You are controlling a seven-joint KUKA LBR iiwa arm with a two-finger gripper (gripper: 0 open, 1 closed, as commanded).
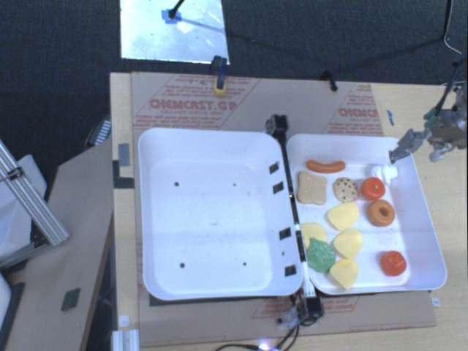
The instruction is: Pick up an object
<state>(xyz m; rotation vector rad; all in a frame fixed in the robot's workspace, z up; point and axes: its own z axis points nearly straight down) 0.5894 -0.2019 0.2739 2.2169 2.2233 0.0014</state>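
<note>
Nearest you, yellow pieces (344,272); your gripper (401,150), state unclear, hangs just right of the white piece (383,172).

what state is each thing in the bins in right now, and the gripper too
gripper: over the right bin's far right rim, nothing seen between its fingers
sausage: lying flat, far end of right bin
bread slice: lying flat
cookie: flat, beside the bread slice
doughnut: lying flat
two red tomatoes: loose, apart
green piece: against left wall
right bin: holds all the food
left bin: upright
</note>
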